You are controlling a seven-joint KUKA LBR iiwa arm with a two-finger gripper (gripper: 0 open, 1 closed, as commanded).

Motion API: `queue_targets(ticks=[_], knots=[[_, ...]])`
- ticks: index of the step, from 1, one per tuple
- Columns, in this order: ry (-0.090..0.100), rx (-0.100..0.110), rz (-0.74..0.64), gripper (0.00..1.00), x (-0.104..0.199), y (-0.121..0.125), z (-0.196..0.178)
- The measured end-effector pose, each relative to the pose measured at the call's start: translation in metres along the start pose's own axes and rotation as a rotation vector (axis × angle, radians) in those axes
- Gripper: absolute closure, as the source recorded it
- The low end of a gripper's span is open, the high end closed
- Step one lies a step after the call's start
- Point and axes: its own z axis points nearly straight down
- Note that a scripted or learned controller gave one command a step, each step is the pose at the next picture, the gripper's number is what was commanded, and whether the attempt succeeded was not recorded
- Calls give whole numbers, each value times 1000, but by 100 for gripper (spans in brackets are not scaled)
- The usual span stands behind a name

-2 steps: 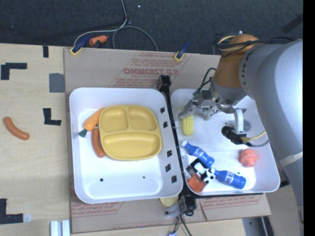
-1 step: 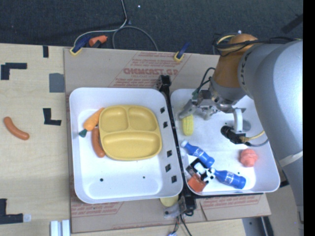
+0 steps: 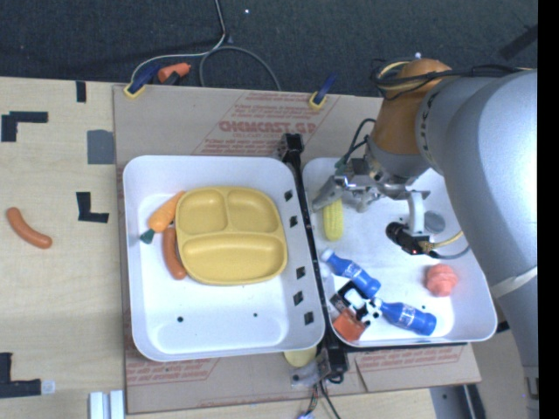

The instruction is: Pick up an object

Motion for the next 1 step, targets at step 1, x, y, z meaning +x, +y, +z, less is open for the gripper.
queue_targets(ticks=[1], knots=[[0,0,0,100,0,0,-10]])
